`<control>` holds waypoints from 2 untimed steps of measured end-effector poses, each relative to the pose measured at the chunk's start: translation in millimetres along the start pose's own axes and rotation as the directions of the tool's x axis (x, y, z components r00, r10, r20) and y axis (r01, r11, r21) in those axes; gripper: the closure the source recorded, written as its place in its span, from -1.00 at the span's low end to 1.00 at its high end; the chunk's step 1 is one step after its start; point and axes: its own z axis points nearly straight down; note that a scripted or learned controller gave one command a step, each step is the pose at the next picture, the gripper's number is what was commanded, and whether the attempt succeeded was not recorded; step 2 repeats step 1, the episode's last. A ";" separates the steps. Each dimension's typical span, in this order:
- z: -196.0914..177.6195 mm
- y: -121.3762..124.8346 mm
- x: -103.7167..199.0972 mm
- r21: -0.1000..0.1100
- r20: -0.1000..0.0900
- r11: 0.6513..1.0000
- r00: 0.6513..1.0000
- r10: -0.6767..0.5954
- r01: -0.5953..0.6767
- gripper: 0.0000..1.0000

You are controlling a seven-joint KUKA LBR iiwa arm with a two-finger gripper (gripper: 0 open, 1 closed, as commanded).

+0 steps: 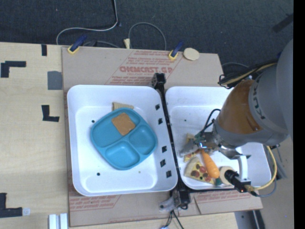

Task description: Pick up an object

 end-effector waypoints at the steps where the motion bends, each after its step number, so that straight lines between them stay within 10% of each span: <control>1: -15.1 2.9 -0.1 -0.005 0.001 1.000 1.000 0.000 0.000 1.00; 2: -15.1 2.9 -0.1 -0.005 0.001 1.000 1.000 0.000 0.000 1.00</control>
